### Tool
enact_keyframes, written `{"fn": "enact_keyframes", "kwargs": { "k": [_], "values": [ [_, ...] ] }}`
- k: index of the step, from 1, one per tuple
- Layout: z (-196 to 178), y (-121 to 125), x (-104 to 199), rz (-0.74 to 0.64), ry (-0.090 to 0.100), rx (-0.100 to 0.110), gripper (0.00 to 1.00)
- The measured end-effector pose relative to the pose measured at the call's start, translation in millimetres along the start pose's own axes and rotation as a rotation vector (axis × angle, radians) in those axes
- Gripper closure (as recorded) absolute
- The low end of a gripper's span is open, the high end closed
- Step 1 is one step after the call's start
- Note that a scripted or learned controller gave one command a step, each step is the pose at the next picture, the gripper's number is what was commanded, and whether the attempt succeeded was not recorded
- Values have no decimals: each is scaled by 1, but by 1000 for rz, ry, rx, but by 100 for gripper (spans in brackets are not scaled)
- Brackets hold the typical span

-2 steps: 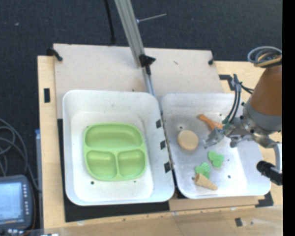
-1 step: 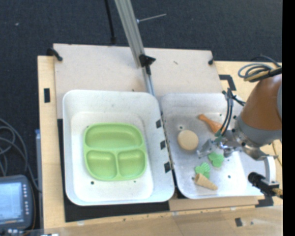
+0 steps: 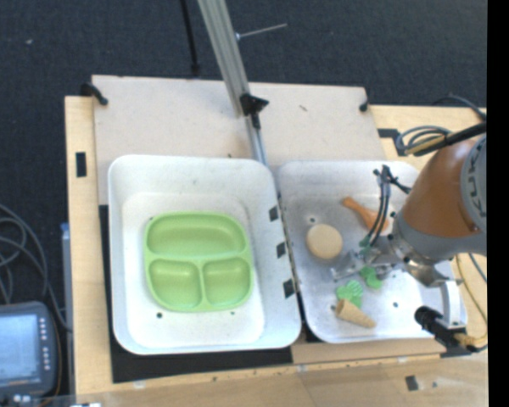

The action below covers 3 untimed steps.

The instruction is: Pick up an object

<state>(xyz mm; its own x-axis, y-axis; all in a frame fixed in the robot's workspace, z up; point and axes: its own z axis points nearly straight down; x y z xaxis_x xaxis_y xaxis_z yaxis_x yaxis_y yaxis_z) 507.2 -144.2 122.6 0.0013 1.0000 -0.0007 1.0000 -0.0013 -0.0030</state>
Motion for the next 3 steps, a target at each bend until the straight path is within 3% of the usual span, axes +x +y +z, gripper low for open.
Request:
{"fn": "enact_keyframes", "kwargs": {
  "k": [1,3],
  "values": [
    [-14,2,-1,7,-1,-9,100],
    [-108,-1,-5,-4,-2,-11,100]
  ]
}}
